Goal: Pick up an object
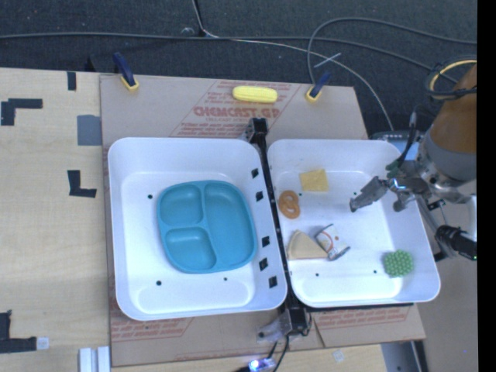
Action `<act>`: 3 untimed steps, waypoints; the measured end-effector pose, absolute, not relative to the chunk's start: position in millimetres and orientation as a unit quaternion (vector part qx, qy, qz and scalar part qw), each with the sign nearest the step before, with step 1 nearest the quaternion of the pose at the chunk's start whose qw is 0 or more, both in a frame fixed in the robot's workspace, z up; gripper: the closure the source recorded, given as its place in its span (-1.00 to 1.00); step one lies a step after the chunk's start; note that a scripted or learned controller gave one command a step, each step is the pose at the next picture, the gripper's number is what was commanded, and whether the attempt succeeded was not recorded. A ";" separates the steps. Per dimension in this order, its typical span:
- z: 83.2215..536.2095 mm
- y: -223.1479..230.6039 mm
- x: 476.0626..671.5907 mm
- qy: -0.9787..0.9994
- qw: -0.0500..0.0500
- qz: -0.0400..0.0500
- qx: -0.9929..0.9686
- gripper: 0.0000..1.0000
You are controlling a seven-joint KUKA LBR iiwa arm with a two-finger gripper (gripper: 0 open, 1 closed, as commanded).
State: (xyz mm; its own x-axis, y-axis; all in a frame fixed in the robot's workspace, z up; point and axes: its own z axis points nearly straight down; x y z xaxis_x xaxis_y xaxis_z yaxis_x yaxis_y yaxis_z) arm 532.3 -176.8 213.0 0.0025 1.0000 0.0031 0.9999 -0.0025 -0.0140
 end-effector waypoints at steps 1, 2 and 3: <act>219.9 -176.5 535.2 -0.708 0.001 0.000 -0.707 -1.00; 159.4 -183.9 531.6 -0.707 0.002 0.002 -0.707 -1.00; 105.9 -183.7 540.9 -0.708 0.001 0.002 -0.707 -1.00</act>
State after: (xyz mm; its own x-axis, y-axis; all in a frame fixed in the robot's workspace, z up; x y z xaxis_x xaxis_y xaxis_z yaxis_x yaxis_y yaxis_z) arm 540.9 -183.7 105.9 -0.0012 1.0000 -0.0006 1.0000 0.0012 -0.0047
